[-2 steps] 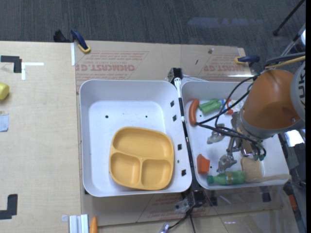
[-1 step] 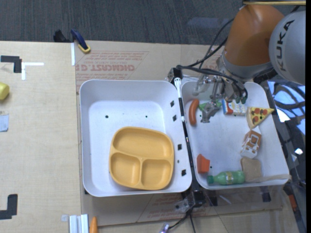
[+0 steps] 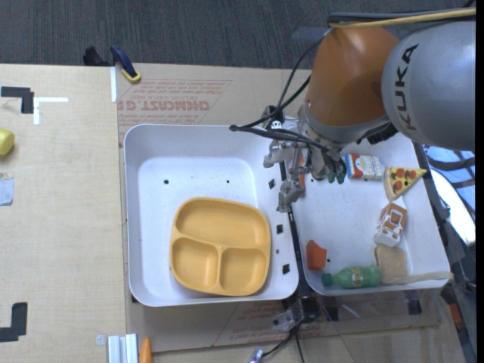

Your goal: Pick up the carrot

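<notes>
The carrot [image 3: 302, 174] shows as a thin orange strip with a dark green end [image 3: 337, 174] at the back left of the right bin [image 3: 340, 218], mostly hidden by the wrist hardware. My gripper [image 3: 290, 186] hangs right at it, over the wall between the two bins, under the big orange band of the arm [image 3: 348, 74]. Cables and grey parts crowd the view there. I cannot make out whether the carrot is in the gripper or lies under it.
The right bin also holds a red-and-white packet [image 3: 364, 166], a pizza slice [image 3: 401, 180], a small carton [image 3: 391, 225], a bread slice [image 3: 392, 263], a green bottle [image 3: 352, 278] and a red-orange piece [image 3: 315, 254]. A yellow divided plate [image 3: 221, 246] lies in the left bin [image 3: 151, 203].
</notes>
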`<state>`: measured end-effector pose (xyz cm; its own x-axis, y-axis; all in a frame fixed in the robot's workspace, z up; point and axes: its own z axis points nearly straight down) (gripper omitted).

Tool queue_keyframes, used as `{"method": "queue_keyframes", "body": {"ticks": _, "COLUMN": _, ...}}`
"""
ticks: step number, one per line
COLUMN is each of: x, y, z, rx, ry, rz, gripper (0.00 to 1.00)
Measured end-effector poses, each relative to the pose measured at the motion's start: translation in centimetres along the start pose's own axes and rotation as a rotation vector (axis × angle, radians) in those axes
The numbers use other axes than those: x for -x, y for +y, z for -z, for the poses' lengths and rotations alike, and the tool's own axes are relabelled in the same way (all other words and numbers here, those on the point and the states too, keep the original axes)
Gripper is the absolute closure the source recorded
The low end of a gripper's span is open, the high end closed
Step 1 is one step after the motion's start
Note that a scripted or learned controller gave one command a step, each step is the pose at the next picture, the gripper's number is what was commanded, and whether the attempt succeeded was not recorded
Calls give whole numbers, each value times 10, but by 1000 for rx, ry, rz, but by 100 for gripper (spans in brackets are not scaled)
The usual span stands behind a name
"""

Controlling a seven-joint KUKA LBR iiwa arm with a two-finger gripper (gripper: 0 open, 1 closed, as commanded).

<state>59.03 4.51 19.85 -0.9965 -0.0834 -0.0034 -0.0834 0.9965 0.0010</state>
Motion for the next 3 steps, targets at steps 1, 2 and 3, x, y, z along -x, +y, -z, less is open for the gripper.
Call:
{"method": "queue_keyframes", "body": {"ticks": 1, "x": -34, "y": 78, "z": -88, "rx": 2, "ry": -22, "rz": -1, "gripper": 0}}
{"method": "queue_keyframes", "body": {"ticks": 2, "x": -34, "y": 78, "z": -80, "rx": 1, "ry": -22, "rz": 1, "gripper": 100}}
{"method": "queue_keyframes", "body": {"ticks": 3, "x": -60, "y": 72, "z": -51, "rx": -3, "ry": 2, "rz": -397, "gripper": 100}}
